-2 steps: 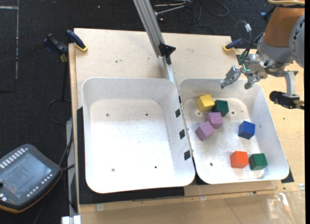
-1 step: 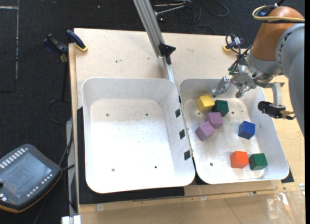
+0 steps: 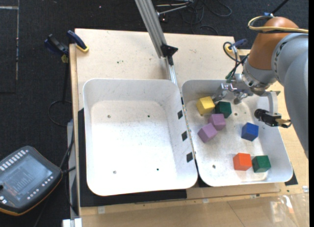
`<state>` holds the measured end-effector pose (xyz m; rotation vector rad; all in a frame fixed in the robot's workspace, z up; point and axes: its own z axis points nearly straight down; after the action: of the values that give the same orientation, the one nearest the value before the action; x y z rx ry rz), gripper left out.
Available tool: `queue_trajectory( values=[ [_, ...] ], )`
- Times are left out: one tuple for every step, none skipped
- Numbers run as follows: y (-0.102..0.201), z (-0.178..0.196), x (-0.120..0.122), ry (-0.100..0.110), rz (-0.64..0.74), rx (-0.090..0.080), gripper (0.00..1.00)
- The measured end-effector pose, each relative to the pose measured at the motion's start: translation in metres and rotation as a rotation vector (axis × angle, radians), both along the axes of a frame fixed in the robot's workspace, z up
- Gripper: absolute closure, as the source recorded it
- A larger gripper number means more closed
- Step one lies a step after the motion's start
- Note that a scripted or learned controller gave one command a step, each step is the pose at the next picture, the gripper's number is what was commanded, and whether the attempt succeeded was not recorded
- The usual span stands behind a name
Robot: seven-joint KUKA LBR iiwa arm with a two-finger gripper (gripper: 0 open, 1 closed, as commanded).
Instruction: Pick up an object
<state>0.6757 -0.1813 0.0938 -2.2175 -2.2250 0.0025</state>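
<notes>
The arm enters from the right of the frame, its hand low over the upper part of the right bin; whether the hand is spread or pressed together cannot be told. Just below it lie a yellow block and a dark green block, with two purple blocks beneath them. A blue block sits further right, and an orange block touches a green block near the bin's lower edge. The left bin stands beside it on the desk. A pendant lies at lower left; no writing is legible.
</notes>
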Motion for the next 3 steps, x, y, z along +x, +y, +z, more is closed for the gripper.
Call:
queue_trajectory(
  values=[
    [0.0,0.013,0.001,-0.005,0.001,-0.002,1.0],
    [-0.004,0.076,-0.002,-0.01,-0.004,-0.002,1.0],
    [-0.003,0.141,-0.003,-0.011,-0.002,-0.002,1.0]
  ],
)
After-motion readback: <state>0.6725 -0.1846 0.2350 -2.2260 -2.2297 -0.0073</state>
